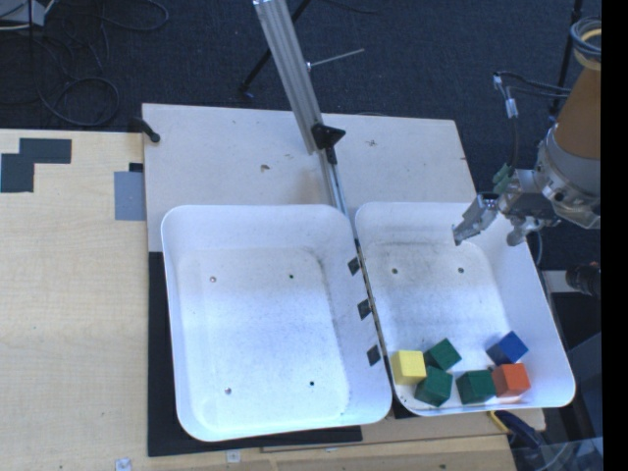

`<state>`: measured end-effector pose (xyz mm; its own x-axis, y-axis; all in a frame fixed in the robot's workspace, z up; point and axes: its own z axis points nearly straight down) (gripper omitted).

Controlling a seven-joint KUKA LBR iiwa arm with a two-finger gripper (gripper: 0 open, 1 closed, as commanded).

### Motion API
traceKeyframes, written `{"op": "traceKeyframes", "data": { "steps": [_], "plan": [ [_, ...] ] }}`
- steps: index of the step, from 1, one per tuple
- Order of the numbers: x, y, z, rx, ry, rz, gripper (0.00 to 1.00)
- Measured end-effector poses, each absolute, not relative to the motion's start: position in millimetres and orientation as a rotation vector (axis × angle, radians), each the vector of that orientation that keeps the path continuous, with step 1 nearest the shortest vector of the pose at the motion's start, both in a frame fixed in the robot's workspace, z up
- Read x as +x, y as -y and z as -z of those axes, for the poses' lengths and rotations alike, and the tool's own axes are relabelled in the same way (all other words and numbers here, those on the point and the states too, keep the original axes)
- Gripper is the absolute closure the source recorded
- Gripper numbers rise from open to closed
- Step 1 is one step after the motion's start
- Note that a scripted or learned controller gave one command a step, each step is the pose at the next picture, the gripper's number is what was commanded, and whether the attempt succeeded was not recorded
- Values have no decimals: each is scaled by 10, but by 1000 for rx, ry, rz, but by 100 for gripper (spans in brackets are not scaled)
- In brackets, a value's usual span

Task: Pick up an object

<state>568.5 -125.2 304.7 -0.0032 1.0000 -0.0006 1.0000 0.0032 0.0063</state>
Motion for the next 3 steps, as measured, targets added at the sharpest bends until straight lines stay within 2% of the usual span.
{"op": "traceKeyframes", "data": {
  "steps": [1, 2, 3],
  "plan": [
    [6171, 1239, -2604, 2217, -2229, 4, 0],
    [6683, 1094, -1574, 2219, -2231, 6, 0],
    [6635, 1097, -883, 2221, -2229, 7, 0]
  ]
}}
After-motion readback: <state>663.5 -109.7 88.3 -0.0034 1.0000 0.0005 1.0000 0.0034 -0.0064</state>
